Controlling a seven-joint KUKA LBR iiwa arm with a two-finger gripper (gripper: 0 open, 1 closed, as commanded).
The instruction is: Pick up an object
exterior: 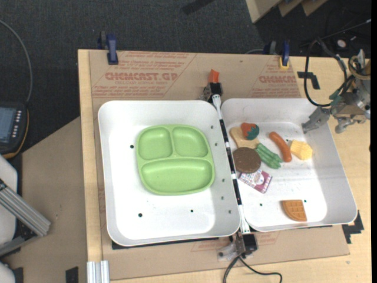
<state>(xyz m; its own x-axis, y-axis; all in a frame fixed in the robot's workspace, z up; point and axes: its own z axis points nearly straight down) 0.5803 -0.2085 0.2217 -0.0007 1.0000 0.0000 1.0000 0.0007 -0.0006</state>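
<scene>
Right bin [330, 175], toys [259, 152] left of fingers [330, 119]

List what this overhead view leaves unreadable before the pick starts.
- Pincer: small, dark and cluttered at the right bin's far corner; whether it is open or shut cannot be told.
- Arm: cut off by the view's right edge.
- Tan piece: partly covered by the red and teal toy.
- Purple packet: print too small to read, top tucked under the brown disc.
</scene>
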